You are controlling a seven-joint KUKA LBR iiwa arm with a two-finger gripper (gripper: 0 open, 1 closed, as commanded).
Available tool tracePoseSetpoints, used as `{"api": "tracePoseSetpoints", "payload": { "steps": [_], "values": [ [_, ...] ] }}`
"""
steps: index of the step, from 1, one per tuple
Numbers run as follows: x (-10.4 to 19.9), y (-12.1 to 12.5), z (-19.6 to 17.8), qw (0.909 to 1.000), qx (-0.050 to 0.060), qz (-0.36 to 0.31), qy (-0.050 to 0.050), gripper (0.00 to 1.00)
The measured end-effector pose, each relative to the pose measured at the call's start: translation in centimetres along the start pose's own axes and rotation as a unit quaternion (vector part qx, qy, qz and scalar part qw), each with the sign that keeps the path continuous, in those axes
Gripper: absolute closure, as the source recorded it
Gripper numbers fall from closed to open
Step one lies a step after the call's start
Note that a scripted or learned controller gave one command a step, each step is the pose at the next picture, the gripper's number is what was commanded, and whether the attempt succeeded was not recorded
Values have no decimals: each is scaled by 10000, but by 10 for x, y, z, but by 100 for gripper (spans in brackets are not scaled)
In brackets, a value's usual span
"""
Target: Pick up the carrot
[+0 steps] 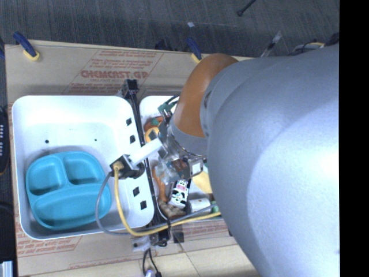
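A small orange thing (151, 133), which may be the carrot, lies near the left wall of the right bin (151, 104), half hidden by the wrist. My gripper (173, 171) hangs low over the middle of that bin, just below and right of the orange thing, among a clutter of items. The big grey arm with its orange band (193, 100) covers most of the right bin.
In the left bin (69, 111) a blue divided tray (66, 188) rests at the front left. A black-and-white item (180, 194), a yellow piece (202, 183) and brownish bits (167, 205) lie in the right bin's front. A yellow cable (122, 215) loops over the divider.
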State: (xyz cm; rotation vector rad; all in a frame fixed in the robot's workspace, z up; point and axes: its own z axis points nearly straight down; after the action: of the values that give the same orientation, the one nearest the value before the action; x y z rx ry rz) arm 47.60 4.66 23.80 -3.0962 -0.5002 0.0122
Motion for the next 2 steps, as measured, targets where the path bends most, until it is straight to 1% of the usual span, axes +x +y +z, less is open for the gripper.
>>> {"api": "tracePoseSetpoints", "payload": {
  "steps": [1,2],
  "values": [
    [0,-3,-8,9999,50,-70,-51,100],
    [-5,12,27,9803,5,-1976,-21,100]
  ]
}}
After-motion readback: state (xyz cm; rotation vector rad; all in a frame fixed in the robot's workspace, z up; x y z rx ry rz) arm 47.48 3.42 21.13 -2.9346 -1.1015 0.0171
